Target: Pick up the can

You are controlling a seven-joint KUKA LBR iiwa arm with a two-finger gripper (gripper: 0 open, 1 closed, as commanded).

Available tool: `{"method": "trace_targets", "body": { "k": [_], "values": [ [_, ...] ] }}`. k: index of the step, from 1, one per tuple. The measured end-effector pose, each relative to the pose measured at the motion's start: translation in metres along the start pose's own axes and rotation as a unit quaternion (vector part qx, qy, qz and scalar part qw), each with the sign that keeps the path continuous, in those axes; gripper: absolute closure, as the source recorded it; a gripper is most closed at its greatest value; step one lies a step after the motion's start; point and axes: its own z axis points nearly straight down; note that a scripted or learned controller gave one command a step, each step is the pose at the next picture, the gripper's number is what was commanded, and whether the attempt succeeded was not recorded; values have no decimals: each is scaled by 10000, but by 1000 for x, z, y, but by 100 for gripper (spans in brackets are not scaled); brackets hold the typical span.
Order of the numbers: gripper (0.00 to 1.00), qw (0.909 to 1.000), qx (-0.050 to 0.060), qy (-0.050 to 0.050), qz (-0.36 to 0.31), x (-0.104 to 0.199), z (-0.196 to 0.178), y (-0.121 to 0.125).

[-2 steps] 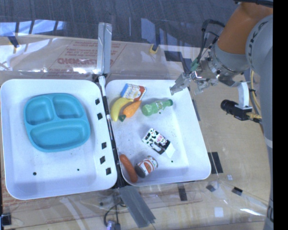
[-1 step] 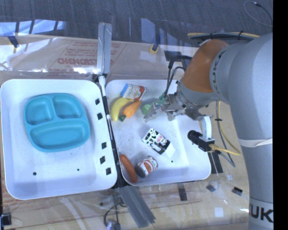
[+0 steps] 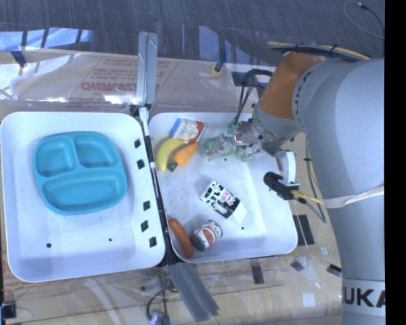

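Observation:
The can (image 3: 208, 233) is small, with a red and white label, and lies on its side near the front edge of the right bin (image 3: 274, 225). An orange sausage-shaped item (image 3: 179, 236) rests against its left side. My gripper (image 3: 224, 147) reaches in from the right and hovers over the back part of the same bin, well behind the can and apart from it. The gripper's tip points left toward the carrot (image 3: 185, 154).
A banana (image 3: 164, 153), the carrot and a small colourful packet (image 3: 187, 128) crowd the bin's back left corner. A black-and-white patterned box (image 3: 220, 198) lies mid-bin, between gripper and can. The left bin (image 3: 20, 242) holds a blue divided plate (image 3: 80, 170).

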Motion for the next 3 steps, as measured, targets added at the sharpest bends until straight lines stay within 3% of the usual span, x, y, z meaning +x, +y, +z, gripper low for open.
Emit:
{"method": "trace_targets", "body": {
  "k": [1,3],
  "values": [
    [0,9949,25,7,1005,0,9,29],
    [0,9937,10,0,1123,7,10,24]
  ]
}}
